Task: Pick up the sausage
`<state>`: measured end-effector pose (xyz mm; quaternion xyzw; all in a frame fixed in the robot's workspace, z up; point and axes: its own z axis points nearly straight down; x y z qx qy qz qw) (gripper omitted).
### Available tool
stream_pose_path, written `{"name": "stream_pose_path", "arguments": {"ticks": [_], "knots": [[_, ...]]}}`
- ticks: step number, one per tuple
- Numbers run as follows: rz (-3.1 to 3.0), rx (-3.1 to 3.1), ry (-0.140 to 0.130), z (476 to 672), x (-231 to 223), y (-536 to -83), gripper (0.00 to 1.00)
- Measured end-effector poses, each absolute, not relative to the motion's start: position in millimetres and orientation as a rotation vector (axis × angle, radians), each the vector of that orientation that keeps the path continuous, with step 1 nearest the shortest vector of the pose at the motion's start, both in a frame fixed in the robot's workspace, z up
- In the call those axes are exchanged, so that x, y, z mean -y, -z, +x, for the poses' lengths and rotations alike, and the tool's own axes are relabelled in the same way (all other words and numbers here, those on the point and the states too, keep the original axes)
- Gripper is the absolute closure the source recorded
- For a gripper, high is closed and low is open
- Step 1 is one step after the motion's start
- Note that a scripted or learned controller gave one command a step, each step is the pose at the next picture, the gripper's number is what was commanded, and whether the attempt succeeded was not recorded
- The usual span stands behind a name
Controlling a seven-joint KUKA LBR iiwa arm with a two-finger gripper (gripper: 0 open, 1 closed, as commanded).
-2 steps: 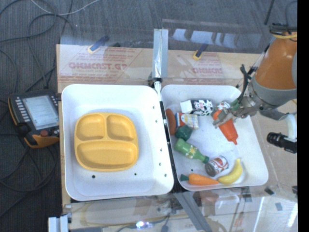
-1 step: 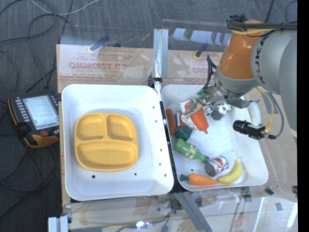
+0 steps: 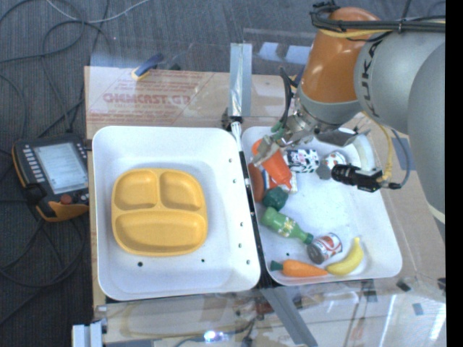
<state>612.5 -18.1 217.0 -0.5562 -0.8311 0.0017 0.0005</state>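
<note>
1. Far left, off the bench, a pendant (image 3: 51, 176) lies on the floor. It has no part in the task.
2. The left bin (image 3: 145, 136) holds a yellow plate (image 3: 159, 212) with three compartments.
3. The sausage (image 3: 256, 184) seems to be the reddish piece lying along the left wall of the right bin (image 3: 362, 223). It is partly hidden by an orange pack (image 3: 277, 170), so I am not sure of this. It rests in the bin and has not been lifted.
4. The gripper (image 3: 269, 144) hangs over the far left corner of the right bin. It is just above the orange pack and near the far end of the sausage. From this angle I cannot tell whether it is wide or narrow, and nothing visibly sits in it.
5. Toward the near side lie a green bottle (image 3: 283, 224), a can (image 3: 325, 246), a carrot (image 3: 304, 269) and a banana (image 3: 347, 259). All are well apart from the gripper.
6. The arm (image 3: 340, 56) reaches in from the far right.
7. Progress: the approach looks about done. The grasp and the lift are both left to do, and the pack crowding the sausage may get in the way.
</note>
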Motion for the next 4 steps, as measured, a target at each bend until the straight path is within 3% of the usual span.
{"name": "stream_pose_path", "arguments": {"ticks": [1,2,3,4], "knots": [[-1.656,2.667,-0.005,596.6,-33.6,-222.7,1.0],[-1.307,2.855,-0.004,561.0,-18.1,-242.0,1.0],[-1.102,2.942,-0.003,611.1,-29.2,-245.4,1.0],[-0.803,3.037,-0.001,633.2,-98.1,-252.6,1.0]]}}
